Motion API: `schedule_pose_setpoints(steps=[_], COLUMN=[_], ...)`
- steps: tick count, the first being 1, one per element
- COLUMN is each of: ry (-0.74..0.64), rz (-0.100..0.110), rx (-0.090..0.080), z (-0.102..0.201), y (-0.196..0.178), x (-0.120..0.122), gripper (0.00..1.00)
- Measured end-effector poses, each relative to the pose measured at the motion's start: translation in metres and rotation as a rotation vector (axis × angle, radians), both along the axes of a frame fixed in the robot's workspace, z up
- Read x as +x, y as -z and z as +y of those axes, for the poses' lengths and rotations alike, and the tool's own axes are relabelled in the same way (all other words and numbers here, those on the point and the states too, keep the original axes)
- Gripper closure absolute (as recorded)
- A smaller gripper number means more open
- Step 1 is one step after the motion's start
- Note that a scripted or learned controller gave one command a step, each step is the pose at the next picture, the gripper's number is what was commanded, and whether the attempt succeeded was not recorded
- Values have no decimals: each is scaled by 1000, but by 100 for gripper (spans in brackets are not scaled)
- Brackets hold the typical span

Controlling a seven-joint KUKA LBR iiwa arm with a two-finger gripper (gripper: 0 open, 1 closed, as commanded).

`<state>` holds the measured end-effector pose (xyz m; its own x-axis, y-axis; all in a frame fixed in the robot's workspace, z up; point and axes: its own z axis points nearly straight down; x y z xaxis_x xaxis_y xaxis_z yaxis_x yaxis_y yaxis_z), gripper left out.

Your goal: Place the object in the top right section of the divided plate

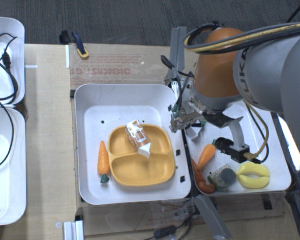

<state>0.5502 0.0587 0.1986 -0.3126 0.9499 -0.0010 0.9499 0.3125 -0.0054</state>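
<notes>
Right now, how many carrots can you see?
2. One carrot lies in the left bin, beside the yellow plate. The other carrot lies in the right bin, under the arm. More may be hidden.

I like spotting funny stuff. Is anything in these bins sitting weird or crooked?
Yes. The small carton lies tilted across the ridge between the sections at the top of the yellow divided plate, not flat in one. A carrot lies outside the plate, against its left rim.
</notes>
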Motion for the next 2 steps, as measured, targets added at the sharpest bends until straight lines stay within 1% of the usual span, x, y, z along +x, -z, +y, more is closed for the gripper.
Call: schedule_pose_setpoints(steps=[1,2], ry=[11,34], rz=[-29,-3], rx=[4,1], z=[47,-4], y=[89,8], x=[-28,-72], gripper=[100,100])
